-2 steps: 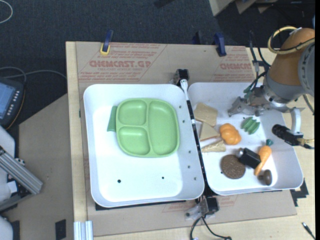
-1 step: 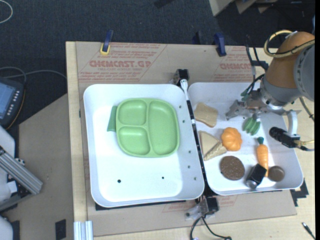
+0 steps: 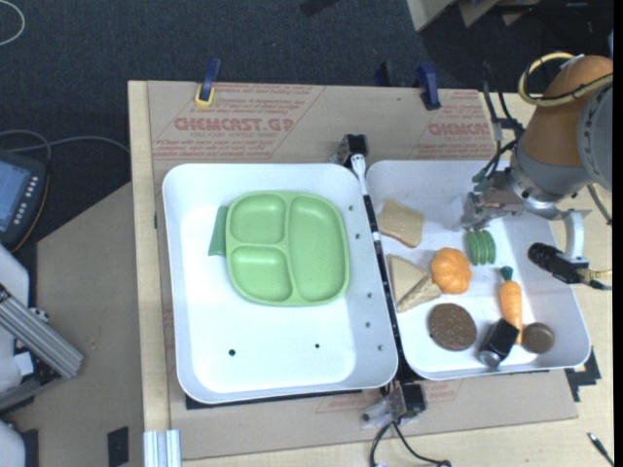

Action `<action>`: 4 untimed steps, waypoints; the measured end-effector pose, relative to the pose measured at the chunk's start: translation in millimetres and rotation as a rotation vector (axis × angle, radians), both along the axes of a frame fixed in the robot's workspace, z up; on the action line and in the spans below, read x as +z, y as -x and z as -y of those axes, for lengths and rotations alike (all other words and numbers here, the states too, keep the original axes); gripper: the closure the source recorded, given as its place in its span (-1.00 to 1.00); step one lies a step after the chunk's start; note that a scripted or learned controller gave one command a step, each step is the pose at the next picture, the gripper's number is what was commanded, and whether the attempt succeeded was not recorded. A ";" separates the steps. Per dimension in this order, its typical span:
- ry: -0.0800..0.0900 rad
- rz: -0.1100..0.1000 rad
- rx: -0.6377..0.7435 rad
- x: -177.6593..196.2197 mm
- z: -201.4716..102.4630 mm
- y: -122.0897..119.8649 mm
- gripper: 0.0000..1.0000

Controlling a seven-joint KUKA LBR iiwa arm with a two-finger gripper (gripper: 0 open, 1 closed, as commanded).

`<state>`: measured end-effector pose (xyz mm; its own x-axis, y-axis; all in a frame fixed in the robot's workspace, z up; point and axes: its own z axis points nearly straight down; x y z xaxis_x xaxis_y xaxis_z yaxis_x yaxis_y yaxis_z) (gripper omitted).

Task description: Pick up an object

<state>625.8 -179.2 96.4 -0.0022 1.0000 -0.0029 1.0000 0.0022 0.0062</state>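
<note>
Green ridged piece (image 3: 480,247) just below fingers (image 3: 474,215)

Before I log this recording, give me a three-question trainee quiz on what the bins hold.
1. True or false: the green divided plate lies in the right bin.
2. Which item lies nearest the gripper? A) green ridged piece B) brown round cookie C) carrot
3. Fill in: the orange fruit sits directly above the brown round ____ in the view.

Key: 1 false, it lies in the left bin; 2 A; 3 cookie.
</note>
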 end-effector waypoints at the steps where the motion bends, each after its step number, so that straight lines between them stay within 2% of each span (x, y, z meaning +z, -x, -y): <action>1: -0.001 -0.001 -0.001 43.9 -3.3 -2.0 1.00; 2: 0.000 0.003 -0.001 105.7 -9.8 -7.9 1.00; 3: -0.001 0.000 -0.001 130.9 -9.7 -9.0 1.00; 4: -0.006 -0.008 0.003 137.4 -64.5 15.3 1.00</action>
<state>610.5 -114.7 233.7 -0.0053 1.0000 0.0028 1.0000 0.0053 -0.0016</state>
